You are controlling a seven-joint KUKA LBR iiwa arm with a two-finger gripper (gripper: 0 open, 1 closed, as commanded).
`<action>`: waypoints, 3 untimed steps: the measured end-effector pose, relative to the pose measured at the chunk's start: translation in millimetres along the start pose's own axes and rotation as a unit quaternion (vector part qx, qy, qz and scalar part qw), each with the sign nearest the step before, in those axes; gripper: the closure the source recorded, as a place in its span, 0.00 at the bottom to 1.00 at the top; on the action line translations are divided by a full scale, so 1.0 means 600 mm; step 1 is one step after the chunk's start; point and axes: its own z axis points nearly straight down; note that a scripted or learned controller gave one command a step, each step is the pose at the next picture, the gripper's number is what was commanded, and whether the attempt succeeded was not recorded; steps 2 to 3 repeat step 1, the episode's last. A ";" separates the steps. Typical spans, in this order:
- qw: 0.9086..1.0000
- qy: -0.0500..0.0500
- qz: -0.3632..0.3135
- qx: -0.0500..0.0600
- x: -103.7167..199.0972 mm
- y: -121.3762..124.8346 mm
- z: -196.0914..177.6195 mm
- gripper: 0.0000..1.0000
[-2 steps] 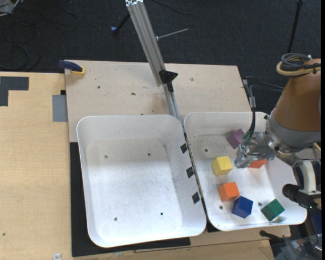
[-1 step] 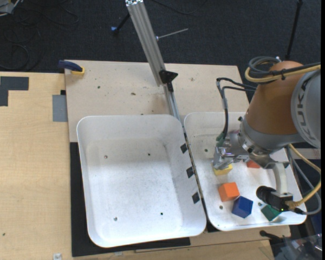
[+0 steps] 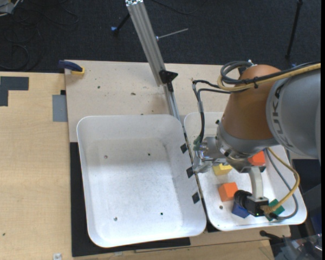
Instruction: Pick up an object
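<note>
Single fixed camera high above bench (image 3: 114,91), downward slant over both bins (image 3: 130,172).

Dark lettering runs along the grey arm casing (image 3: 292,112) at the scene's right. Only the letters "UK" can be read; the rest is cut off. A small checkered marker (image 3: 134,0) caps the far aluminium rail (image 3: 149,39).

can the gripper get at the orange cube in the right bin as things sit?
Probably yes. The orange cube lies uncovered on the floor of the right bin, apart from the yellow block, with the gripper close by. A blue piece near its lower right could crowd that side.
</note>
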 end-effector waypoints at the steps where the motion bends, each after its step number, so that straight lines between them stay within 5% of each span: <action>1: 1.000 0.000 0.000 0.000 0.087 0.004 0.014 1.00; 3: 1.000 0.000 0.000 0.000 0.087 0.004 0.014 1.00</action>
